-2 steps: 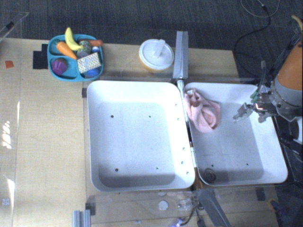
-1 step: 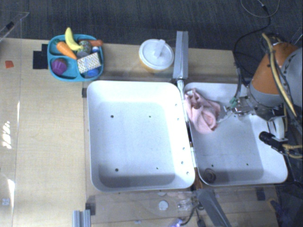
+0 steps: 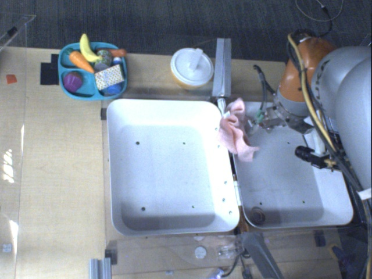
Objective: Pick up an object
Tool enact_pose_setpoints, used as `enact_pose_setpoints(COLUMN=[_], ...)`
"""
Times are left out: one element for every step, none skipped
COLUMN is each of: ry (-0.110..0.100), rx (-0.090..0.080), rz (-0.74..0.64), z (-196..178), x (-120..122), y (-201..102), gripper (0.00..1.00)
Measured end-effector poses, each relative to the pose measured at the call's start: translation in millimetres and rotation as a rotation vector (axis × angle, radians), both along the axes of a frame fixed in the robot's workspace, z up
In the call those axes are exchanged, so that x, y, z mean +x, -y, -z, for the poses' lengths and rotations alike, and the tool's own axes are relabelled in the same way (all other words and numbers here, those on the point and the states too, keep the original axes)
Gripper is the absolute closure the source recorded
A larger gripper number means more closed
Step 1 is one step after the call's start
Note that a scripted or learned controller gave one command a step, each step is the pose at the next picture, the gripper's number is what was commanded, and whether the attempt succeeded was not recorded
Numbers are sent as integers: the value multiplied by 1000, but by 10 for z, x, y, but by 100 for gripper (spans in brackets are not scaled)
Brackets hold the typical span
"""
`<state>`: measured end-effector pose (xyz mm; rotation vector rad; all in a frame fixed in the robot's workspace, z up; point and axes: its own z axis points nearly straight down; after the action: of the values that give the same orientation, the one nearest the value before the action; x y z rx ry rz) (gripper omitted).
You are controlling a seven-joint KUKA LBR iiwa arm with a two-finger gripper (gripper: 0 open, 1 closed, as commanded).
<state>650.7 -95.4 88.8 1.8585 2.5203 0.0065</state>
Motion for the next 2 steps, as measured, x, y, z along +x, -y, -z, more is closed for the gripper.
enact_pose_setpoints(ry=[-6,3], rx=[2,1], rz=[-28,-112], z=[-968,-114], x=[-360,-431], y=[-205,-60], gripper=[0,0])
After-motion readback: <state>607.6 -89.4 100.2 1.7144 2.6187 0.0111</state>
